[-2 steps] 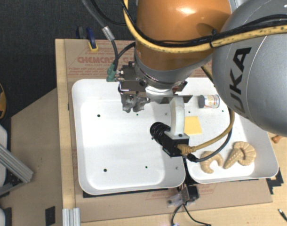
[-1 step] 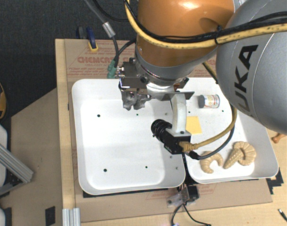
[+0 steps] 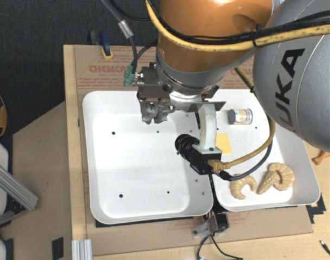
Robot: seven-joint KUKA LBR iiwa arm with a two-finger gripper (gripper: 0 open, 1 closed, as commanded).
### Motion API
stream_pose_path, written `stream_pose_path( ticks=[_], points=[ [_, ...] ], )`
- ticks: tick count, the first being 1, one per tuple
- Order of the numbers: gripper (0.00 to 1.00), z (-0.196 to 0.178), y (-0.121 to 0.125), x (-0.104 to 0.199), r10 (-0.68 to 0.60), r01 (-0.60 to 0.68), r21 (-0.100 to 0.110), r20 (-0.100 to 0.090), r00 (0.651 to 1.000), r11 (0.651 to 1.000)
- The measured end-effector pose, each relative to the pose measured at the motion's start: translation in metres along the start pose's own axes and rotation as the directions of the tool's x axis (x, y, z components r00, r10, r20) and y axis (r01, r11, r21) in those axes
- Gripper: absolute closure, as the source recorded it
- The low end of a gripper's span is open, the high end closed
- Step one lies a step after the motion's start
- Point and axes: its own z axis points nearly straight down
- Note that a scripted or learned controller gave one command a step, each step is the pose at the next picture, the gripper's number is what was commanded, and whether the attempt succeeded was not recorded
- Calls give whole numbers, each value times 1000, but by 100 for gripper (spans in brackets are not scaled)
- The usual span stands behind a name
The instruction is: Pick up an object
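Observation:
My gripper [image 3: 154, 112] hangs below the orange-banded wrist, over the far part of the left bin [image 3: 132, 167], near its middle. I see nothing under it or in it. The loose objects lie in the right bin [image 3: 307, 184]: a small pale jar [image 3: 239, 116] on its side at the far end, a yellow flat square [image 3: 224, 143] by the divider, and two tan croissant-shaped pieces [image 3: 243, 187] [image 3: 278, 177] at the near end. The arm hides much of the right bin.
A black hose fitting [image 3: 195, 157] with a tan cable hangs over the divider between the bins. The bins rest on a cardboard sheet [image 3: 73, 145]. A blue and yellow clip [image 3: 105, 46] sits at its far left edge.

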Motion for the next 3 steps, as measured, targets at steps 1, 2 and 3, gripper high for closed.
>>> stream_pose_path(
  ticks=[1,2,3],
  points=[
    [100,-10,0,1,-2,2,-3,-1,1000,1000],
    [100,-20,1,2,-3,3,-5,-1,1000,1000],
    [100,-31,1,2,-5,5,-8,-2,1000,1000]
  ],
)
